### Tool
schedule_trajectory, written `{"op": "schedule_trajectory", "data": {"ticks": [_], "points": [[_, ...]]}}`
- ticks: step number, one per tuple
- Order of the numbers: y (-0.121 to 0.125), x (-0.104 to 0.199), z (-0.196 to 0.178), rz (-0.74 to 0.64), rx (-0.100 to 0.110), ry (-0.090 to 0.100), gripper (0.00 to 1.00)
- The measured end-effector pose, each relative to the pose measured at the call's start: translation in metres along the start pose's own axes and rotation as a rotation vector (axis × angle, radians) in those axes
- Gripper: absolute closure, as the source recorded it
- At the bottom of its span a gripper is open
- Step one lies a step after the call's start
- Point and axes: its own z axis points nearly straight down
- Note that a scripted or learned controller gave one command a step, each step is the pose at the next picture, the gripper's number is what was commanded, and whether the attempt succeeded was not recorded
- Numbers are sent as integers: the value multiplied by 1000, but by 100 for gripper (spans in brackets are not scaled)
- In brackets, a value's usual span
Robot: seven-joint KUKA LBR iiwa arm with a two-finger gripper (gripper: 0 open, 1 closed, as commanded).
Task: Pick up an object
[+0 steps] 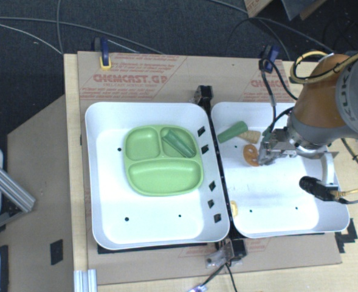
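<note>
I hang low in the right bin (276,218), my gripper (267,153) just at three o'clock of the orange piece (250,156); how wide I'm spread I cannot tell. The green block (232,131) lies at eleven o'clock. Closing off-centre, I'd likely nudge the orange piece aside.

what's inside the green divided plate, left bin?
The green divided plate holds one darker green piece lying in its upper-right compartment. The other two compartments show bare green. Whatever lies under the plate is covered from this camera.
</note>
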Motion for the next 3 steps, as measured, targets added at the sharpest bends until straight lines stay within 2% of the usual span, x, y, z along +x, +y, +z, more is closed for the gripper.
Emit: {"op": "schedule_trajectory", "data": {"ticks": [1,2,3], "points": [[5,0,-64,-2,-7,-3,100],[4,4,-109,-2,-6,-3,100],[10,6,-173,-2,-9,-3,100]]}}
